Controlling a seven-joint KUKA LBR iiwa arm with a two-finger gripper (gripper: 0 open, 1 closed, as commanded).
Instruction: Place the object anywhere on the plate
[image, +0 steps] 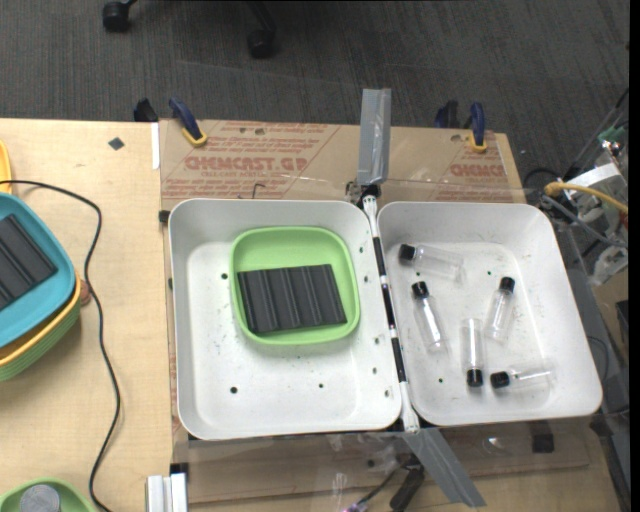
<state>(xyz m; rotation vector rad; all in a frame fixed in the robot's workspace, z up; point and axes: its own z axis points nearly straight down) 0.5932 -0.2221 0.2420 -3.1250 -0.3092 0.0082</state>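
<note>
- Five clear vials with black caps lay scattered in the right bin (560, 330), none of them on the plate.
- One vial (432, 260) lay near the bin's far left corner, cap toward the left wall.
- A second vial (427, 313) lay just below it, near the left wall, cap at its far end.
- A third vial (500, 307) lay tilted toward the right side of the bin, cap at its far end.
- A fourth vial (471, 351) lay near the bin's near edge, cap at its near end.
- A fifth vial (520, 379) lay beside it along the near edge, cap to the left, the two caps close together.
- The green plate (292, 251) sat in the left bin (200, 380), toward its far side, with a dark ribbed slab (292, 298) lying on it.
- The bins stood side by side, touching along their inner walls, on a sheet of cardboard (250, 160) held by blue clamps (187, 120) at the bench's far edge.
- I could not tell the state of the hand.
</note>
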